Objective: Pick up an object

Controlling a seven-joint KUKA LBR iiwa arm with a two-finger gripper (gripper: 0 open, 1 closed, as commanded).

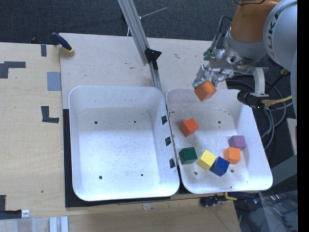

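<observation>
Bins [118, 93]: white plastic, smooth, slight sheen, speckled with dark scuffs. Table [29, 129]: pale wood-look board, matt, lightly marked. Blocks [189, 126]: matt, look like foam or painted wood, can't tell which. Arm [285, 18]: glossy grey shell, orange band satin. Claw [208, 79]: bare metal. Slanted rail [133, 21]: brushed aluminium.

- It was a robot lab: a grey and orange arm [260, 23] stood at a wooden bench [29, 129].
- Two white bins [77, 100] held small coloured test blocks [207, 159].
- Tape marks [48, 114] were on the left.
</observation>
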